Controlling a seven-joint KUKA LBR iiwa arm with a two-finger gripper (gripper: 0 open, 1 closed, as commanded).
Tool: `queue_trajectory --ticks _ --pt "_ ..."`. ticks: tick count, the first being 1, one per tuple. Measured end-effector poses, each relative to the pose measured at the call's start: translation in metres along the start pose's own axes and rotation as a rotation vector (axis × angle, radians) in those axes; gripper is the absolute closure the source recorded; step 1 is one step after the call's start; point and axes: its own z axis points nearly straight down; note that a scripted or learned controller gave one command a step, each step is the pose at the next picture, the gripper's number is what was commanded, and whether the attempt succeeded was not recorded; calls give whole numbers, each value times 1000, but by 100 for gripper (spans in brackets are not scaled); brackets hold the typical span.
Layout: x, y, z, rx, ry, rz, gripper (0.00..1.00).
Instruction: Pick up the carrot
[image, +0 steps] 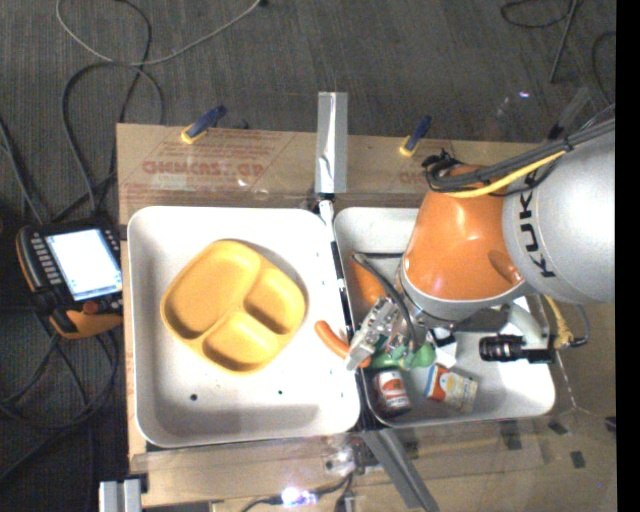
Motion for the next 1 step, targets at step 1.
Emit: queue_trajectory --ticks 1 --pt "-48 -78 -30 1 -4 -64 100"
